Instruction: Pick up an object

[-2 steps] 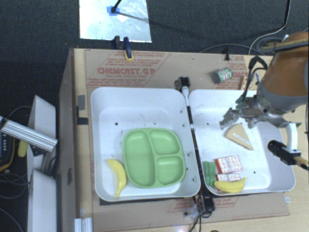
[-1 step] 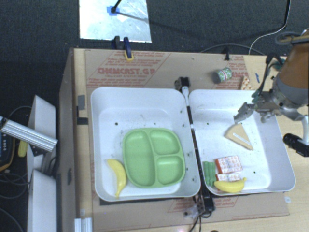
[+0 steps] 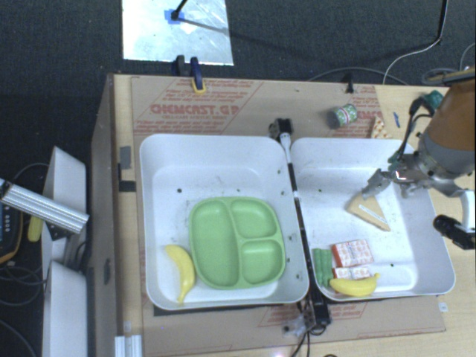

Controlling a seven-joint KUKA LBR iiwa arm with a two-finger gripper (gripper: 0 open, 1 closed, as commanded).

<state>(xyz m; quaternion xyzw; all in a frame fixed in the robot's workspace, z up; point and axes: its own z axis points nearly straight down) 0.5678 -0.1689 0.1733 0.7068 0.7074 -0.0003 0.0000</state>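
You'll find the end effector low over the right bin, just above the upper end of a tan wedge. Near that bin's front edge lie a green block, a red-and-white carton and a banana. In the left bin, a green divided plate sits beside another banana.

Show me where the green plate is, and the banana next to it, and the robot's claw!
green plate (image 3: 236,242): camera view, on its middle ridge.
banana (image 3: 182,271): camera view, on its curved middle.
claw (image 3: 379,184): camera view, between its fingertips, above the wedge.
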